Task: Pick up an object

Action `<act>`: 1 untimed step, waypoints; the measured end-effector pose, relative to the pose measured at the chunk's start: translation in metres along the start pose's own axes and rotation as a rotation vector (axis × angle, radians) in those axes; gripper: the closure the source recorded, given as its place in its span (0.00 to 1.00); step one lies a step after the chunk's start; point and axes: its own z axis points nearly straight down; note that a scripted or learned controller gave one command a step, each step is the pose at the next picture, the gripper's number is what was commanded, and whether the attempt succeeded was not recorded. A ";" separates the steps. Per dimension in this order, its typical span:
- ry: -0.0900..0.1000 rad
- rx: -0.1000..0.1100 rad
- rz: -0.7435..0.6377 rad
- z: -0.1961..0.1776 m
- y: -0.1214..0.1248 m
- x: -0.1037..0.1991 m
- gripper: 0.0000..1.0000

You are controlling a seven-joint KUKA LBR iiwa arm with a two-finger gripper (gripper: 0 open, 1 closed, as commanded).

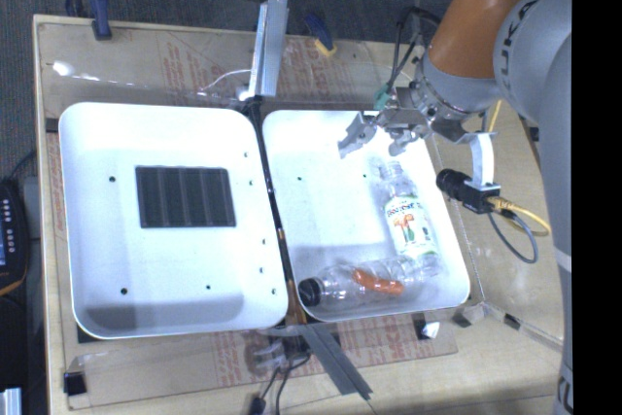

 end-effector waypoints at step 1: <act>0.000 0.000 0.149 0.064 -0.025 -0.053 0.00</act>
